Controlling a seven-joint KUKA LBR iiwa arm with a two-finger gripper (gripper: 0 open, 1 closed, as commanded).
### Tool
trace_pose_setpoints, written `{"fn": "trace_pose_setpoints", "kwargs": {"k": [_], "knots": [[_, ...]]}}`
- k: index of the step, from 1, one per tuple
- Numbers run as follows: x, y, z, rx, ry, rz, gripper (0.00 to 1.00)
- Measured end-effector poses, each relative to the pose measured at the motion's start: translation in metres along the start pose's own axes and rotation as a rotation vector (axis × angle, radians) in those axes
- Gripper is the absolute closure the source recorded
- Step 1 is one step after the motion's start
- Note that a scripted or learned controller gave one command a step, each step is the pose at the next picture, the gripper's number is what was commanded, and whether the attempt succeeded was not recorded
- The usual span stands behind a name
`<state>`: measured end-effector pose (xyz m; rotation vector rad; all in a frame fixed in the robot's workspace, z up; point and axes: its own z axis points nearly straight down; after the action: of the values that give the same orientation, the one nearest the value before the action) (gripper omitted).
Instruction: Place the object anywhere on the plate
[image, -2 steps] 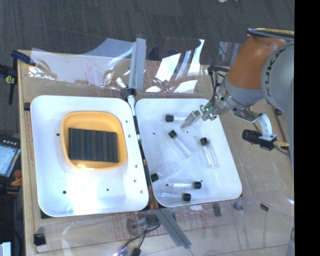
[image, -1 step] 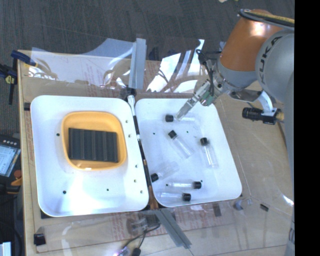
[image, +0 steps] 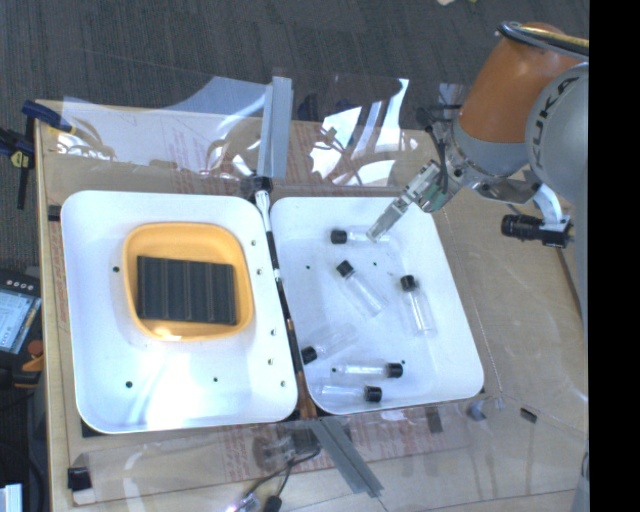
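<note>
At the upper right of the frame, the gripper (image: 381, 230) hovered over the right bin (image: 455, 345), near a vial (image: 352, 237); whether its fingers were apart or together, I cannot tell.

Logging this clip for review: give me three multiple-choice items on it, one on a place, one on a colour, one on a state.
1. Where do the clear vials lie?
A. right bin
B. left bin
C. on the plate

2. What colour is the plate's rim?
A. blue
B. yellow-orange
C. green

3. How does the gripper stand?
A. resting on the plate
B. above the right bin's far part, nothing visibly held
C. above the left bin

Key: 1 A, black-capped vials are scattered there; 2 B, rim surrounds a dark ridged centre; 3 B, it hangs near the topmost vial.
</note>
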<state>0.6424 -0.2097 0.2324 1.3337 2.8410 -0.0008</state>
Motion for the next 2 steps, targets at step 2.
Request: {"fn": "trace_pose_setpoints", "kwargs": {"k": [2], "knots": [[0.0052, -0.0048, -0.0119, 0.002, 0.001, 0.024, 0.0]]}}
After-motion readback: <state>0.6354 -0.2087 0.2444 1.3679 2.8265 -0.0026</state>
